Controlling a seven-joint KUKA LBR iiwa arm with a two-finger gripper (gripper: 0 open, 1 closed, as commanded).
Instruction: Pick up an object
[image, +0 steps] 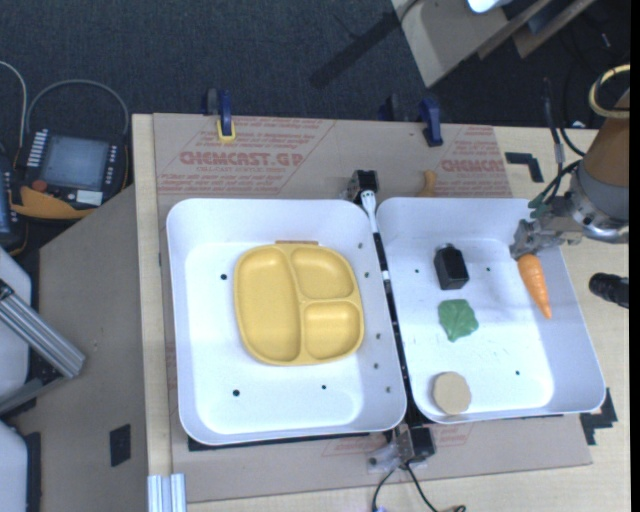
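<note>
Right bin far edge, hand touching carrot top, grip state unclear, mid-bin open

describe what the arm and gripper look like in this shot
The arm is grey with a tan-orange band above the wrist. The gripper is a small dark grey metal assembly, with black cables running alongside. Finer markings are too small to tell.

bins: glossy white plastic | tray: smooth yellow plastic | bench: matt brown cardboard
</note>
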